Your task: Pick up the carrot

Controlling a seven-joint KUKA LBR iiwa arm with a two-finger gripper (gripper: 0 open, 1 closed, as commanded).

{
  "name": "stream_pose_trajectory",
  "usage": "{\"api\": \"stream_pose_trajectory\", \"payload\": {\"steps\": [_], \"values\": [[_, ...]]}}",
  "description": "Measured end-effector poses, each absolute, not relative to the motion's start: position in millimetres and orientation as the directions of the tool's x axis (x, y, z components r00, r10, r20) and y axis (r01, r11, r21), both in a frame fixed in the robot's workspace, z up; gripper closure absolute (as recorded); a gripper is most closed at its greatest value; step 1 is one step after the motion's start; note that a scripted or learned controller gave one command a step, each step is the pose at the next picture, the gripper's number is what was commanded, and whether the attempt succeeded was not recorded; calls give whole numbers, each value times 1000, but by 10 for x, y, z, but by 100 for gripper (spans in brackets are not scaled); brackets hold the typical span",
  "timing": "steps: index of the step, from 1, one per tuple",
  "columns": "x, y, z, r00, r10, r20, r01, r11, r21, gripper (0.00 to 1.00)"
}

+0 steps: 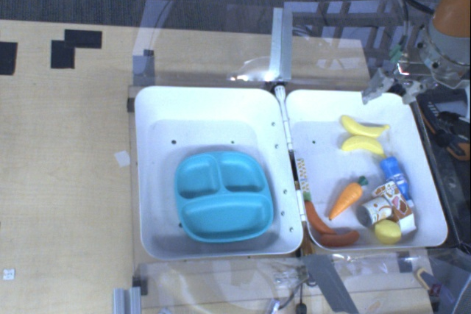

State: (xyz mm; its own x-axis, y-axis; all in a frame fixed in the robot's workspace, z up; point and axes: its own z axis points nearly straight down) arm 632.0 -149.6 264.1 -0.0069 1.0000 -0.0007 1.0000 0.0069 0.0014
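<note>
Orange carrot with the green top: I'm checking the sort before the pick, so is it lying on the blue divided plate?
No, the orange carrot with the green top lies in the right white bin, while the blue divided plate sits in the left white bin.

Layout: two bins side by side on the desk [59,180].

The left bin [154,158] holds a divided plate [223,196]. The right bin [316,136] holds bananas [362,136] toward the rear, a bottle [394,174] before them, then a can [380,208] and a lemon [388,231]. The carrot [346,199] lies left of the can; a sausage [327,228] lies before it. My hand [390,84] sits over the rear right corner.
</note>
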Motion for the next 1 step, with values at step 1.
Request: {"api": "stream_pose_trajectory", "payload": {"steps": [1], "values": [[5937,-1211,1124,-52,999,1,999,52,-1,0]]}}
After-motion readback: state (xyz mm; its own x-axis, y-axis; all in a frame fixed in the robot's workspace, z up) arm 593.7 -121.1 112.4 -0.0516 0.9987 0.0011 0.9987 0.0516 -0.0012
